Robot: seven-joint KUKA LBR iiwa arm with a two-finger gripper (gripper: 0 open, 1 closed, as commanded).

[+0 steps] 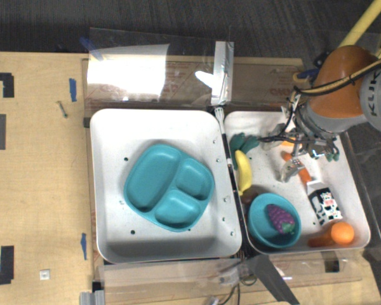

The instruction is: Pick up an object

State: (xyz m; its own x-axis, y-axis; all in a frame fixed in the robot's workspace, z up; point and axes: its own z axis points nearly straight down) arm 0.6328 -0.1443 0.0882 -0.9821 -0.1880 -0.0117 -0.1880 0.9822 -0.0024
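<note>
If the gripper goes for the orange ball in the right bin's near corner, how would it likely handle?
The orange ball looks round and smooth, so it would probably roll if nudged and might slip from two fingers. It sits near the right bin wall, which may stop it but could crowd the gripper.

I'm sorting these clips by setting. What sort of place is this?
Probably a robotics lab grasping bench, not a kitchen: two shallow white bins side by side on a plywood bench, toy food such as a banana and grapes, and a robot arm reaching in.
</note>
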